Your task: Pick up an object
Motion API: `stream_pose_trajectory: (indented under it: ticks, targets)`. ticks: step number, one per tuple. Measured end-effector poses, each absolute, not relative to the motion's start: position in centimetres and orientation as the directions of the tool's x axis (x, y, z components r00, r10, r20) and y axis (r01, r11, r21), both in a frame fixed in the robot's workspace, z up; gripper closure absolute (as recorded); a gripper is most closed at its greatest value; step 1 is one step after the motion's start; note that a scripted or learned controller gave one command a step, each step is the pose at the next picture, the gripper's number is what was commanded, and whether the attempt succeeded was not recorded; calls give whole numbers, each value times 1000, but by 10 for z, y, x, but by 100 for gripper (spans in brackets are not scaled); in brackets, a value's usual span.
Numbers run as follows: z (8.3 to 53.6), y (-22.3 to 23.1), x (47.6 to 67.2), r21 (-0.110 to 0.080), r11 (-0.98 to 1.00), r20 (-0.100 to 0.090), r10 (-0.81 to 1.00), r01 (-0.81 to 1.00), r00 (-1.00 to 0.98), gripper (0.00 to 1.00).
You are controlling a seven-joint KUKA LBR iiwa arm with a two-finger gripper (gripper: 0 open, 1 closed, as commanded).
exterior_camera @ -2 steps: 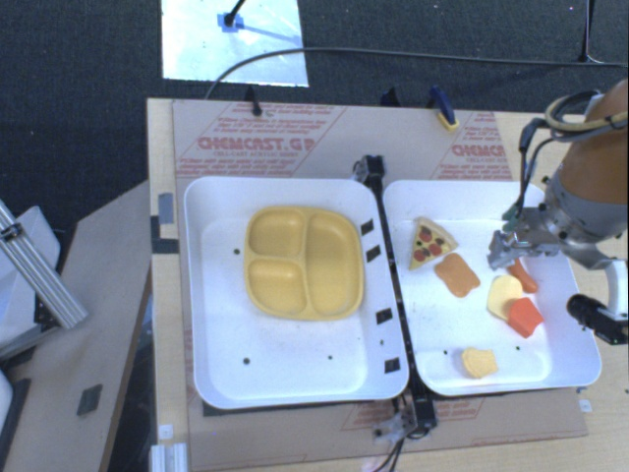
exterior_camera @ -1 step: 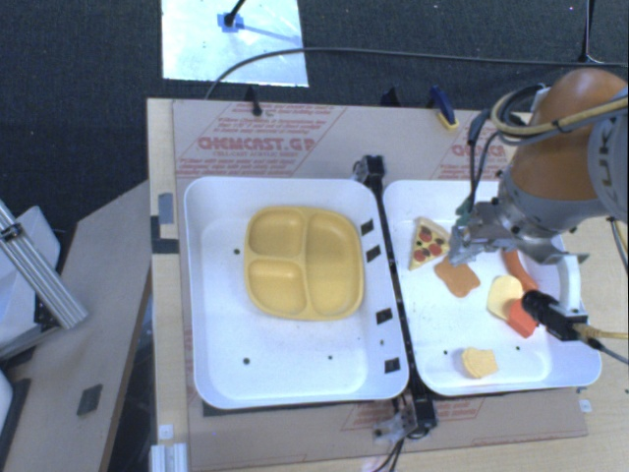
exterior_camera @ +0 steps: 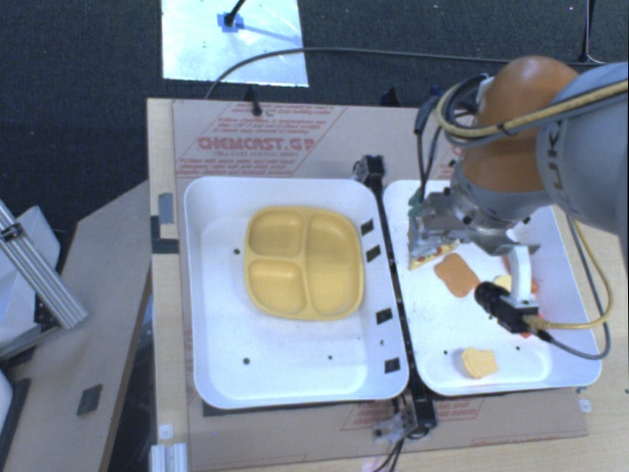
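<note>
Item: desk [exterior_camera: 118, 264] bearing two shallow white bins set side by side, presumably so that objects can be lifted from one and carried to the other. Left bin [exterior_camera: 211, 362]: holds one yellow divided plate [exterior_camera: 303, 262], lying flat near the middle, well apart from the arm. Right bin [exterior_camera: 560, 362]: holds the candidate objects for picking. These are an orange-brown flat piece [exterior_camera: 457, 275] near the bin's centre, a small yellow piece [exterior_camera: 479, 363] toward the near edge, and a further small yellow item [exterior_camera: 502, 284] beside a black cable fitting [exterior_camera: 503, 306]. Arm: reaches in from the right, wrist lowered over the far left part of the right bin, placing the tool [exterior_camera: 425, 247] just beside the orange-brown piece, judged a descent toward a grasp there. Tool state: cannot tell whether spread or pressed together; the wrist housing hides it. No object is seen held.
</note>
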State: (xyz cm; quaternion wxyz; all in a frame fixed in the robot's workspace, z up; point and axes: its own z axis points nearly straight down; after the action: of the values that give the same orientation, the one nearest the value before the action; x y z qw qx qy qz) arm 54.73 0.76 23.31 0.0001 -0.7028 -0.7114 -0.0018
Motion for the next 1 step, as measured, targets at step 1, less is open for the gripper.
stream_pose_trajectory:
  ticks: [1]
  targets:
    - [224,55,565,2,11,2,1000,1000,-11,100]
